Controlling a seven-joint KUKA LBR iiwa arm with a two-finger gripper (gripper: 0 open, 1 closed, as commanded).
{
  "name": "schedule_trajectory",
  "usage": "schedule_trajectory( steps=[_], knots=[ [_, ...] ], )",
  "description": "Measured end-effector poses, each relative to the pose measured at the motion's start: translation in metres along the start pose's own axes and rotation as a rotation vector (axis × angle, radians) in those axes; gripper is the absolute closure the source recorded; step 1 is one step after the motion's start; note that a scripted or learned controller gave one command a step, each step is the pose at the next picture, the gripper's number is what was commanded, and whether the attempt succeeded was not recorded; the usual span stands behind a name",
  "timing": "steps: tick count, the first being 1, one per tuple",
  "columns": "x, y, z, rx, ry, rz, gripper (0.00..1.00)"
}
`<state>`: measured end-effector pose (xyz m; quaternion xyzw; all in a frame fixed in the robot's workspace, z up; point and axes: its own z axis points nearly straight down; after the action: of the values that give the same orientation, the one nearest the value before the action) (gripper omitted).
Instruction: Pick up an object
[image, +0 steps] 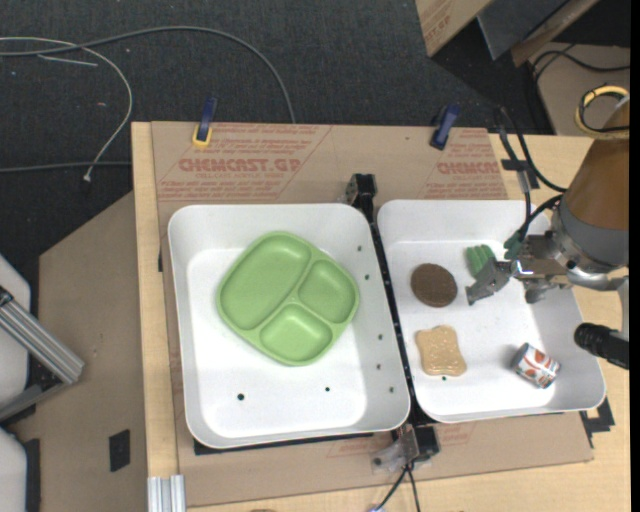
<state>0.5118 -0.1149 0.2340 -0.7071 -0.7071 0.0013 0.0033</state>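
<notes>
Small green piece (479, 257) toward the back of the right bin (560, 402), just beside the gripper (490, 287), so likely its target. Impossible to tell how wide the claw stands. Further out, brown disc (434, 284), tan biscuit (441, 351), can (537, 365), apart enough for separate grabs

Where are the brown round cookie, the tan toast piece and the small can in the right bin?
brown round cookie (434, 284): camera view, centre of its top face.
tan toast piece (440, 352): camera view, middle of its flat top.
small can (536, 365): camera view, middle of its side, lying near the bin's lower right corner.
</notes>
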Motion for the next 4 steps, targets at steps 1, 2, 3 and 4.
schedule_trajectory(
  steps=[1, 2, 3, 4],
  knots=[
    [0.010, -0.003, 0.058, 0.002, 0.001, 0.000, 0.00],
    [0.013, 0.006, 0.106, 0.001, 0.000, 0.000, 0.00],
    [0.013, 0.007, 0.092, -0.005, -0.001, 0.001, 1.00],
    [0.009, 0.012, 0.047, -0.011, -0.003, -0.001, 1.00]
  ],
)
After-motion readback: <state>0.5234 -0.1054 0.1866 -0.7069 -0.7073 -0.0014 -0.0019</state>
